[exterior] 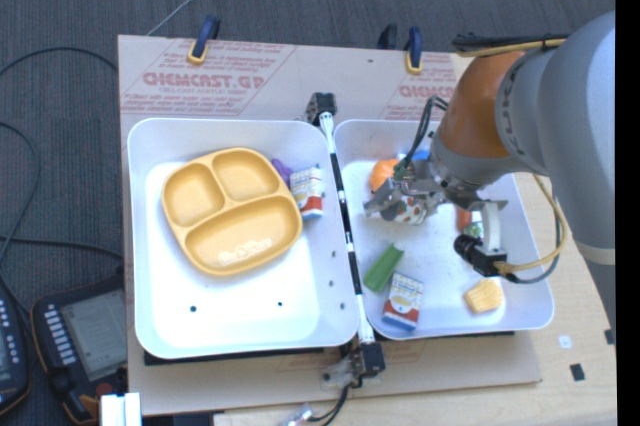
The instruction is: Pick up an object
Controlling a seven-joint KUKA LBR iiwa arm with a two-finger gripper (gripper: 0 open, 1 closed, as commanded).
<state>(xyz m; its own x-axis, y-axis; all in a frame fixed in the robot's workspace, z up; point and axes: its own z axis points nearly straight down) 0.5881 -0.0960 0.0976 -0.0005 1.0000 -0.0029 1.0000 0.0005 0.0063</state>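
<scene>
My gripper [400, 202] hangs low over the upper middle of the right bin [530, 304], its metal fingers pointing left and down. An orange ball-like object [382, 174] lies just beside it to the upper left, with something blue behind. A small patterned object sits right at the fingertips; whether it is gripped I cannot tell. Further down lie a green block [383, 267], a small red, white and blue carton [402, 301] and a yellow sponge-like piece [484, 296].
The left bin [150, 314] holds a yellow divided plate [232, 209], a small carton [308, 190] and a purple item [281, 172] by its right wall. A black-and-white rail [340, 204] divides the bins. Clamps and cables sit along the board's far edge.
</scene>
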